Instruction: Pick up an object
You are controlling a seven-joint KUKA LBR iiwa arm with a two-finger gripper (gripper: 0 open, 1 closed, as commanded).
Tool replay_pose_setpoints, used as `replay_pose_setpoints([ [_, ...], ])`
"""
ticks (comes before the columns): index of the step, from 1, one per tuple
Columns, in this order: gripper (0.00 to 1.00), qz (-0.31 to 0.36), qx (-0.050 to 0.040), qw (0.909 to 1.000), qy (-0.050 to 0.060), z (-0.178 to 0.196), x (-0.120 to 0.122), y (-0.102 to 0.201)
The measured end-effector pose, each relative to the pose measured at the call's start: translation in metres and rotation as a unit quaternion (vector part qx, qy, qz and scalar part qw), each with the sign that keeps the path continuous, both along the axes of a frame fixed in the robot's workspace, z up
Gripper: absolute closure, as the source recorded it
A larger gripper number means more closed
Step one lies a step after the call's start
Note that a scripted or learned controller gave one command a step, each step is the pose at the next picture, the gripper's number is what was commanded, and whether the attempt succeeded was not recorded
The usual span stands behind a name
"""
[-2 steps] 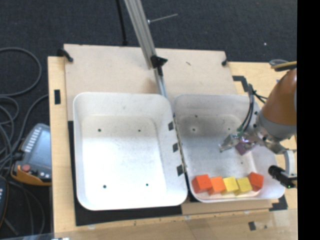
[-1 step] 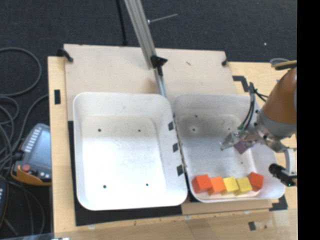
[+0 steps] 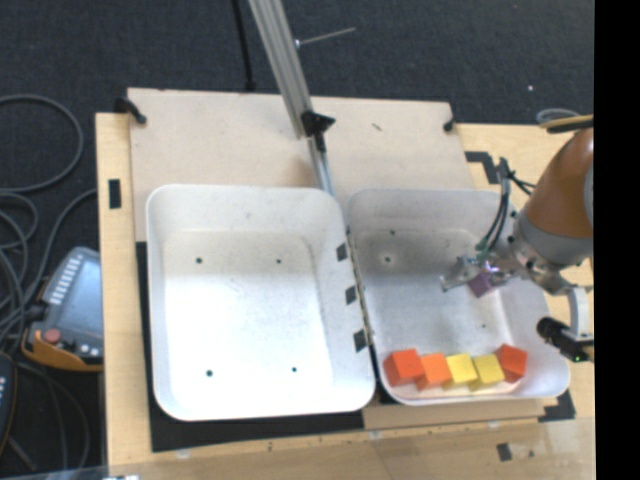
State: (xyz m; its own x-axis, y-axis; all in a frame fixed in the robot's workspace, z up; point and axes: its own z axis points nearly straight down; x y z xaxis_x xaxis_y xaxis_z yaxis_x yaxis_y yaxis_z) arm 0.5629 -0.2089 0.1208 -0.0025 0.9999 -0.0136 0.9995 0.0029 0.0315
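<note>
Gripper [image 3: 478,273] sits over the right bin [image 3: 420,218], toward its right wall and roughly midway between far and near rims. There is a small purple object [image 3: 482,284] at the fingertips; I judge it to be pinched between them, so I log the fingers as closed on it, though the view is small and slightly blurred there. I cannot tell whether the purple piece is lifted off the floor of the bin or resting on it.

Key relation: the purple object lies directly at the fingertips, not offset to any side, so I judge that the coming move turns on a straight lift rather than a lateral approach. Its long axis is too small to read.

A row of blocks [image 3: 455,368] lies along the near rim of the right bin: orange-red at the left, then orange, two yellow, and red at the right end. They touch one another in a line and sit well apart from the gripper, toward the near edge.

Arm [image 3: 560,203] reaches in from the right over the right wall of the bin, orange band above the wrist, wrist angled down and leftward toward the bin floor.

Left bin [image 3: 250,298] sits beside the right one, rims touching along the middle.

Risk, as I judge it: a shallow pinch could slip on lift.
</note>
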Motion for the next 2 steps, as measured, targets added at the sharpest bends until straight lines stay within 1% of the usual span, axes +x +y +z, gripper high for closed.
replay_pose_setpoints([
  [1,0.00,-0.001,0.0008,1.0000,0.004,-0.002,0.010,-0.003],
  [2,0.00,-0.002,0.0050,0.9999,0.013,0.041,-0.043,-0.006],
])
